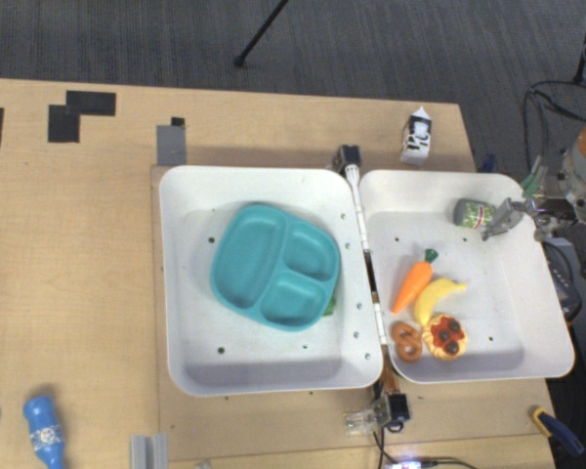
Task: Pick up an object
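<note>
A small green can [474, 212] is seen lying on its side in the upper part of the right bin [527, 360], toward the upper right of the frame, its long axis running roughly left to right. Just to its right, the gripper [503, 219] is positioned at the bin's upper right, its tip appearing to touch or nearly touch the can's right end; whether the can is between the fingers cannot be told, nor whether they are spread or pressed together. The can is judged to be the nearest target, lying directly left of the gripper. Lower in the same bin, well apart from the gripper, a toy carrot [413, 282], a banana [434, 298], a pretzel [406, 339] and a small tart [445, 335] are clustered. In the left bin [195, 360] a teal divided plate [276, 278] is resting.
</note>
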You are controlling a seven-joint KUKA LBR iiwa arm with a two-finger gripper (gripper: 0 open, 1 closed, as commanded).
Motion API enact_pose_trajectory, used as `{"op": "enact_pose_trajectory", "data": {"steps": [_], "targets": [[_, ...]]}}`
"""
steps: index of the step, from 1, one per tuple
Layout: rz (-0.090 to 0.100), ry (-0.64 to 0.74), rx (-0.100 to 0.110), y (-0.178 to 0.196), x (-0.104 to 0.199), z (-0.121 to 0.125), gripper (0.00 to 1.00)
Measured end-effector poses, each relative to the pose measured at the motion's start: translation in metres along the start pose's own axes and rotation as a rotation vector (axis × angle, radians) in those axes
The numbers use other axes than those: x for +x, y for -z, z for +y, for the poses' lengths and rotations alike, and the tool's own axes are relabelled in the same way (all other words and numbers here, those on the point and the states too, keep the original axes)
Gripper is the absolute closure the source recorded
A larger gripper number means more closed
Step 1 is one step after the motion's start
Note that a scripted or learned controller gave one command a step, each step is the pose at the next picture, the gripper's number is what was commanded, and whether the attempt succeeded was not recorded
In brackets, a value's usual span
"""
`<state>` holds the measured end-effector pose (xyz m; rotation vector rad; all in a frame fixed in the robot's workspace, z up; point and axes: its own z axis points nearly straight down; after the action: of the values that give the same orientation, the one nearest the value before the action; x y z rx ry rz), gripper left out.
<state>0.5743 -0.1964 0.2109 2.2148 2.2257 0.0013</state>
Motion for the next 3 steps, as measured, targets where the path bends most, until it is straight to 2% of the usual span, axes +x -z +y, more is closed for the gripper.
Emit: {"op": "enact_pose_trajectory", "data": {"steps": [1,2,3], "targets": [[0.001,-0.021,0.003,-0.069,-0.009,0.068,0.0],[0.0,0.164,-0.002,-0.126,0.003,0.065,0.0],[0.002,0.142,-0.002,-0.126,0.071,0.096,0.0]]}}
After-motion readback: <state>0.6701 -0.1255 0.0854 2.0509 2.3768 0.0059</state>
